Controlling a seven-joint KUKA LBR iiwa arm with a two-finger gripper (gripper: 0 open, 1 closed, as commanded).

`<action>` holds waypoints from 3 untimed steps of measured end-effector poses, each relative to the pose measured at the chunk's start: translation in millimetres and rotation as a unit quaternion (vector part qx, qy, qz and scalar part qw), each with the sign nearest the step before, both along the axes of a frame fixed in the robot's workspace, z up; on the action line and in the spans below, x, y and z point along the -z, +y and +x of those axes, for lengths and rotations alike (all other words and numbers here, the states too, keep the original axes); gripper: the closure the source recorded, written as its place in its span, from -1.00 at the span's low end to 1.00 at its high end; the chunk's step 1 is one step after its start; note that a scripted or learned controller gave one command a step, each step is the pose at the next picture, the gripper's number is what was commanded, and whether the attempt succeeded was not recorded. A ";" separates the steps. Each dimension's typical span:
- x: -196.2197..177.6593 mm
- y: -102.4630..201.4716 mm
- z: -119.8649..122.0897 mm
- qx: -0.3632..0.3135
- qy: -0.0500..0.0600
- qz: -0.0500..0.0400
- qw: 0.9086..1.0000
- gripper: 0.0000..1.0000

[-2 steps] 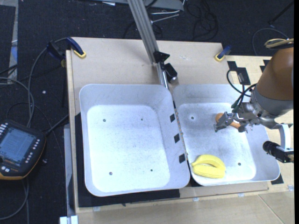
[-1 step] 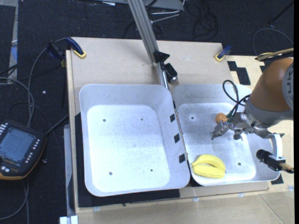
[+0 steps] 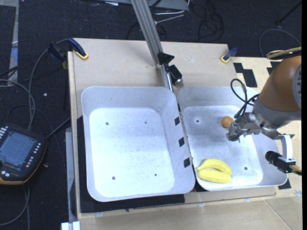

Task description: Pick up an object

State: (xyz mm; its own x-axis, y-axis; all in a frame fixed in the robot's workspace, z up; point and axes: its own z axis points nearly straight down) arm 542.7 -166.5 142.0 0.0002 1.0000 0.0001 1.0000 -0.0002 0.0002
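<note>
A yellow banana point(image 3: 214, 171) lies flat on its side at the near edge of the right bin point(image 3: 206, 114). A small orange ball point(image 3: 226, 122) sits farther back, mid-bin.

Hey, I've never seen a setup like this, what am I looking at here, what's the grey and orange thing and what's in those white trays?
One camera above a bench looks down at a slant. The grey and orange thing is a robot arm reaching in from the right; its gripper hangs low over the right bin. That bin holds a small orange ball beside the gripper and a yellow banana near the front edge. The left bin sits alongside it. Nothing shows between the fingers, so I wouldn't say it holds anything.
</note>
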 end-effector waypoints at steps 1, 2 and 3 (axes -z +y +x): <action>-52.2 -9.8 4.7 0.000 -0.002 -0.001 1.000 1.00; -104.3 -10.0 5.6 0.000 -0.002 -0.001 1.000 1.00; -111.9 45.2 17.7 -0.002 0.000 0.000 1.000 1.00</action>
